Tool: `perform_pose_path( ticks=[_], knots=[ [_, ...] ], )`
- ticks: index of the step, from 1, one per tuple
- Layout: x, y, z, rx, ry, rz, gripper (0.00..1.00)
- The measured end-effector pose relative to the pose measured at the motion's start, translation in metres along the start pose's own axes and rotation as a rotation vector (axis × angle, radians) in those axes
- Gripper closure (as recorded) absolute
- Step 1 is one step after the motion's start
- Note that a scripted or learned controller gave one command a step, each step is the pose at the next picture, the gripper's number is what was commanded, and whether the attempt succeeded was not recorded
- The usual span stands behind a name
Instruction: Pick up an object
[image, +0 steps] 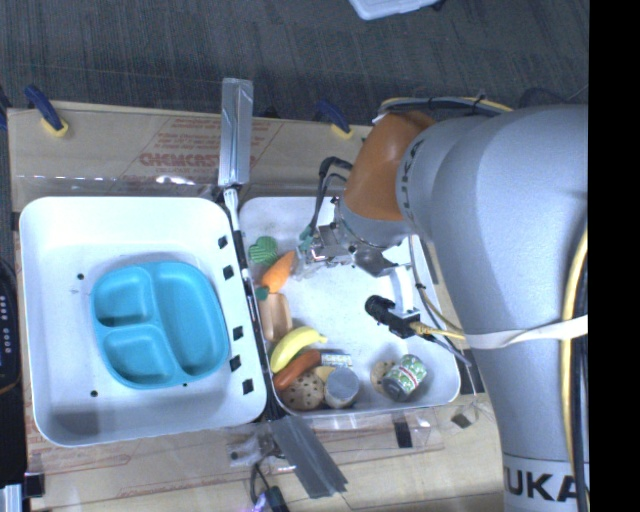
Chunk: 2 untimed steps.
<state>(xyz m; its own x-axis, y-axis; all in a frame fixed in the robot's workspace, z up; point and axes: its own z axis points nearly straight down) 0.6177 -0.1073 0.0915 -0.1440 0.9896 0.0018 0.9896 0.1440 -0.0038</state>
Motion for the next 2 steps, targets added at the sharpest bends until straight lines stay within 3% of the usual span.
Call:
perform_pose_path(
  ticks=[1,2],
  knots=[
    [-0.046,0.033,-0.001,-0.003,-0.002,0.064,1.0],
    [0.002,0.04,0.0,0.0,0.001,-0.101,1.0]
  ],
)
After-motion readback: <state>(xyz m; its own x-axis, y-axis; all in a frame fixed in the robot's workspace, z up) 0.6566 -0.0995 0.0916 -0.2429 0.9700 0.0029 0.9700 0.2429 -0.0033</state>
